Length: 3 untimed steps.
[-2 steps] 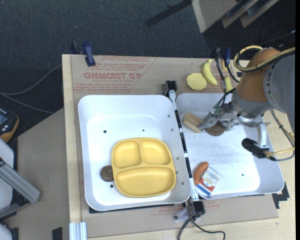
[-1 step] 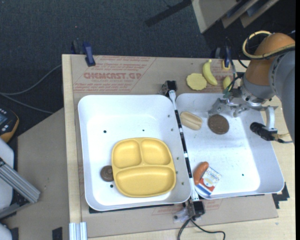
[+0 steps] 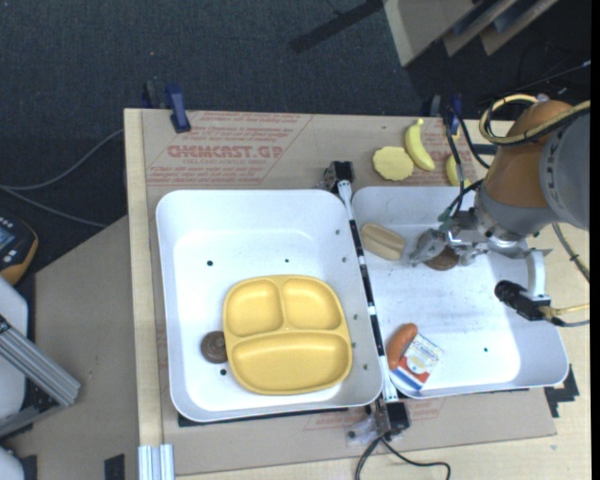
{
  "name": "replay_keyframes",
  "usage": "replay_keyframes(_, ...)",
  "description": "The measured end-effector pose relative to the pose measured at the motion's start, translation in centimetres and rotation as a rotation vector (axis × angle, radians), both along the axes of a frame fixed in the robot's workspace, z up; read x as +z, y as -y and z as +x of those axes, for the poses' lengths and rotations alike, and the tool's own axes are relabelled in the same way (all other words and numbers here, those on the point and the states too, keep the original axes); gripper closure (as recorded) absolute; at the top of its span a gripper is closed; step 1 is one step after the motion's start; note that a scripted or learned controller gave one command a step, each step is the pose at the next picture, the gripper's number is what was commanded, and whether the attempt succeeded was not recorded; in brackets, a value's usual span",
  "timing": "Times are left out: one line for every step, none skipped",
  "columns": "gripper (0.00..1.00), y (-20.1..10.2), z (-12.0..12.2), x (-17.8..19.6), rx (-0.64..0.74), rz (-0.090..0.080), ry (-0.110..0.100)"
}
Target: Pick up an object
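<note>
Camera view: brown round object (image 3: pixel 441 262) directly under end effector (image 3: pixel 433 249).

floor: dark blue-grey carpet (image 3: pixel 234 47) lying around the surface | cables (image 3: pixel 56 183) trailing along left | light wooden furniture (image 3: pixel 469 28) sitting beyond the surface's far right corner | lighting: shining evenly

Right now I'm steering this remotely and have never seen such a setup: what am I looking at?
One camera looks down at a slant on a bench with two white bins. The grey and orange robot arm reaches in from the right; its gripper is low in the right bin, over a small brown thing. Whether it holds that is unclear. The same bin has a tan roll, an orange sausage-like toy and a small packet. The left bin holds a yellow divided plate and a brown disc. A toy banana lies behind.
</note>
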State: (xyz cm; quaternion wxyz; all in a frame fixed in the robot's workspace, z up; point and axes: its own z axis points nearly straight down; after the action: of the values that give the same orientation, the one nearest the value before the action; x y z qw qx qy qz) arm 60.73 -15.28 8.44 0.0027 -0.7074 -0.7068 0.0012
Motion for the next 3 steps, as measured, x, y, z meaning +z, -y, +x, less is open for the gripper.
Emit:
replay_keyframes(0.0, 6.4, 6.0, 0.2, 0.0, 0.016, -0.008)
replay_keyframes(0.0, 1.3, 1.7, 0.1, 0.004, 0.001, 0.002)
replay_keyframes(0.0, 5.9, 5.0, 0.1, 0.0, -0.001, 0.007)
